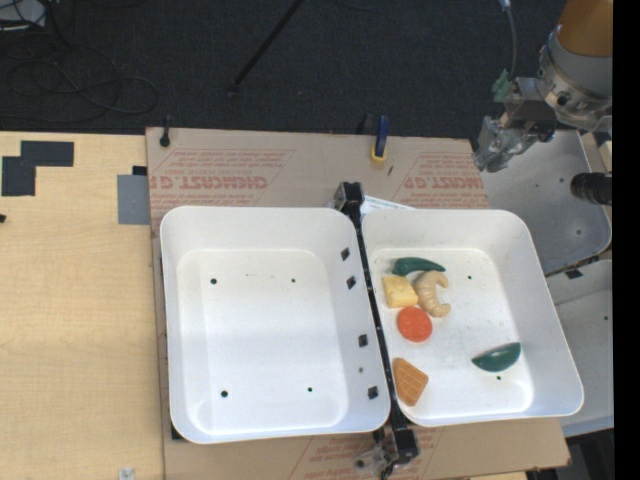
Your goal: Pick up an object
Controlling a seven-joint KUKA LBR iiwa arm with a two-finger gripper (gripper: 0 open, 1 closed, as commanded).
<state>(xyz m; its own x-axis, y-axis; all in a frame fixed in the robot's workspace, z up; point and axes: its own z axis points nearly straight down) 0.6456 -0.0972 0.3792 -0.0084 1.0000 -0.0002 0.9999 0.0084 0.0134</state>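
The right bin [545, 298] holds several small objects. A dark green pod [416, 266] lies near its back left, with a yellow block [400, 291] and a pale curved piece [433, 293] just in front of it. A red round piece [414, 324] sits below those, and an orange wedge [409, 380] lies at the front left. A dark green leaf-shaped piece [497, 357] rests toward the front right. My gripper [492, 154] hangs above the bench behind the right bin's back right corner, well clear of the objects, with nothing visible in it.
The left bin [180, 308] stands beside the right one, joined by a black divider clamp [362, 308]. Both rest on a cardboard sheet [250, 173]. A grey metal plate [575, 218] lies at the right, under the arm.
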